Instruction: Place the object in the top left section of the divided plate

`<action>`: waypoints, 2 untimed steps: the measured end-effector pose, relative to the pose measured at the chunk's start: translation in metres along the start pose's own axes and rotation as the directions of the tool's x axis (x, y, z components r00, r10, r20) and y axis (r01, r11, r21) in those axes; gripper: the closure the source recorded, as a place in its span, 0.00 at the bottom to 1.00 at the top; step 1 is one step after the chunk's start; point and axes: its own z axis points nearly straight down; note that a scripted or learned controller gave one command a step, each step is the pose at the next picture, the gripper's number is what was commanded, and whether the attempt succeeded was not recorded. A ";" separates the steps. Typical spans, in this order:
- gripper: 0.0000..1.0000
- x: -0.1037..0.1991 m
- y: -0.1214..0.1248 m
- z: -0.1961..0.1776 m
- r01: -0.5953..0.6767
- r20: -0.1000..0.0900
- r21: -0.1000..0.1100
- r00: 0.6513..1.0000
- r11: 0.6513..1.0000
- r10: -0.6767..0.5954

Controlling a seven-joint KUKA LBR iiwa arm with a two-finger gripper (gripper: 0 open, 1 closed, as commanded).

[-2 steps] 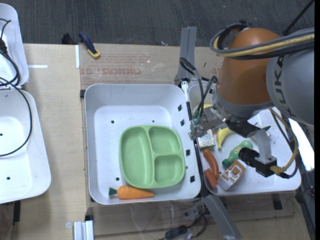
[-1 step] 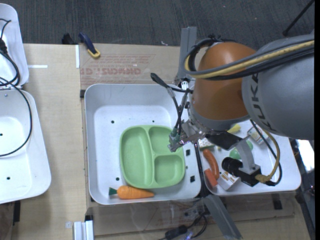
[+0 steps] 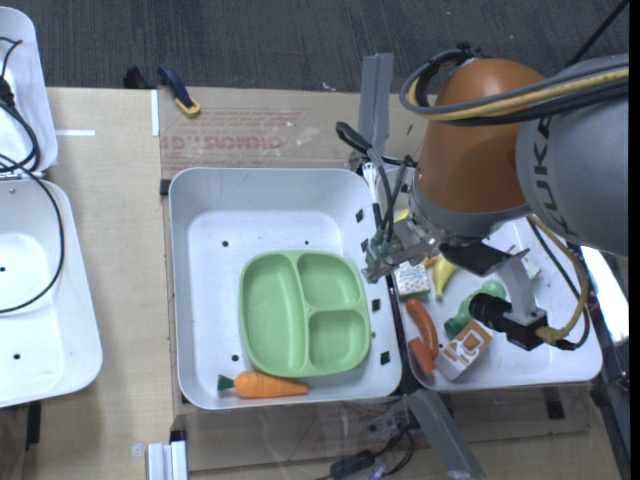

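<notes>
One green divided plate lies in the left white bin, tilted a little, with one long section along its left side and two smaller sections on its right. All three sections are bare. One toy carrot lies on the bin floor just below the plate's lower edge, its green top pointing left, near the plate's rim.

One arm, grey with an orange band, reaches over the right white bin and hides much of it. Its gripper hangs near the wall that the two bins share, just right of the plate's upper right corner. From this angle I cannot tell how the tool stands, nor whether anything is caught in it. One small whitish block with a printed face shows just below and right of the gripper, very near it; whether they touch is unclear.

In the right bin, by count: one yellow piece partly under the arm, one red-orange sausage shape lying aslant near the dividing wall, one green rounded piece beside a black part of the arm's fittings, and one small carton with orange print near the bin's lower edge. The sausage shape and the carton lie just beside each other.
</notes>
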 end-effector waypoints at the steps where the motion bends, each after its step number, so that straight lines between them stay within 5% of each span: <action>1: 1.00 -0.035 -0.036 -0.020 -0.005 -0.001 0.000 1.000 1.000 0.005; 2: 1.00 0.031 -0.010 0.008 0.104 -0.001 0.003 0.995 0.995 -0.104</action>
